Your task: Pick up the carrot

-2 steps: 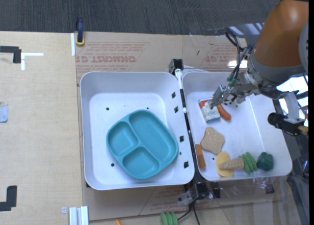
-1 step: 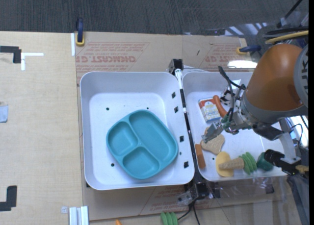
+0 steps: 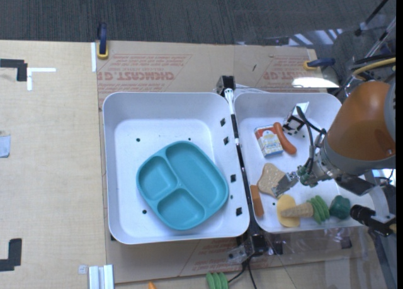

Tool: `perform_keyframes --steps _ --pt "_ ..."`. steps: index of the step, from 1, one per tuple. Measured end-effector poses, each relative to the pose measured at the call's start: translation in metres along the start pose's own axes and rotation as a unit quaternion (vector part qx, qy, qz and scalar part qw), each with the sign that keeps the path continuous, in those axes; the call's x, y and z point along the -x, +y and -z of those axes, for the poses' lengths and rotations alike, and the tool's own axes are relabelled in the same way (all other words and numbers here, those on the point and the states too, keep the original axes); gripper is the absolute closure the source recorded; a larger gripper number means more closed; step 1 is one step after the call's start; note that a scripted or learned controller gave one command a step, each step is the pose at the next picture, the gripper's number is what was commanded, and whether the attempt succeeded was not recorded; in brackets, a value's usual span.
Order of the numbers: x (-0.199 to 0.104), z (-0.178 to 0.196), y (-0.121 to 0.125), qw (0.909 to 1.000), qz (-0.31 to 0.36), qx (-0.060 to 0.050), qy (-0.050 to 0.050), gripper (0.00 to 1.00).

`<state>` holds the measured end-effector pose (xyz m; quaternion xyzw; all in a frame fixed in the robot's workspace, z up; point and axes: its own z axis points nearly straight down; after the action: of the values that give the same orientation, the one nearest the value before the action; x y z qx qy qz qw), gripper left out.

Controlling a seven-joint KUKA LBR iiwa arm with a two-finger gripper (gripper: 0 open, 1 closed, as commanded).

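Observation:
The carrot (image 3: 257, 200), a thin orange stick, lies along the left wall of the right bin (image 3: 247, 110), near its front corner. My gripper (image 3: 291, 182) hangs low over the middle of that bin, just right of a tan bread slice (image 3: 269, 179) and right of and slightly behind the carrot. Nothing shows held in it. The arm's orange band (image 3: 365, 124) looms over the bin's right side and hides what lies under it.
In the right bin lie a small white packet (image 3: 269, 142), an orange-red sausage (image 3: 285, 140), a yellow cone-shaped piece (image 3: 293, 211), a green ridged toy (image 3: 318, 209) and a dark green piece (image 3: 340, 206). The left bin (image 3: 119, 174) holds a teal divided plate (image 3: 154, 199).

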<state>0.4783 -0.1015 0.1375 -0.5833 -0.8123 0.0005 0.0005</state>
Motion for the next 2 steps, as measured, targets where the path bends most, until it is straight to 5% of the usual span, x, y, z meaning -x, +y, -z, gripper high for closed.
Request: perform_keyframes --steps 1,2 --pt "0.0001 -0.0463 -0.0003 0.9986 0.053 0.000 0.001 0.00" --pt "0.0014 -0.0371 0.0013 0.9988 0.049 0.002 0.000 1.00"
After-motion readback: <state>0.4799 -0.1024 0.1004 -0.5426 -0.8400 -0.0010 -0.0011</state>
